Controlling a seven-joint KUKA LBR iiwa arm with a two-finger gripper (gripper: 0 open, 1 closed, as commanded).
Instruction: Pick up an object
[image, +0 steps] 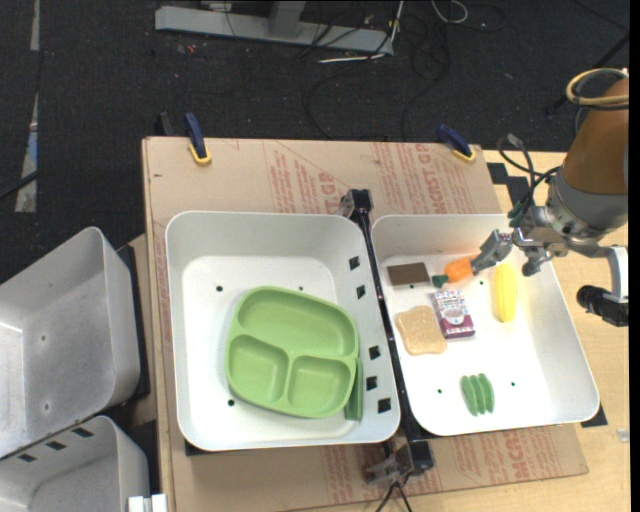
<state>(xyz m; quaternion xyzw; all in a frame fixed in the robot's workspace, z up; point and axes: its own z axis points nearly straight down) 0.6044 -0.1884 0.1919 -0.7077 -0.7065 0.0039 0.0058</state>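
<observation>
I see the small orange carrot-shaped toy (458, 269) lying in the right white bin (560, 400), just beside the brown rectangular block (407, 273). The gripper (512, 251) hovers just right of it, fingers spread, holding nothing.

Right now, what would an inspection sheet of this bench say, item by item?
Surface: brown board bearing two shallow white bins, left bin, right bin.
Job's things: in the right bin, yellow corn-like piece, orange carrot-like piece, brown flat block, tan bread slice, small purple packet, green pea pods.
Clutter: green divided plastic tray in the left bin.
Grippers: gripper over the right bin's far side, holding nothing seen.
Cables: black cables on the floor.
Surroundings: dark carpet, spare white bins at left.
</observation>
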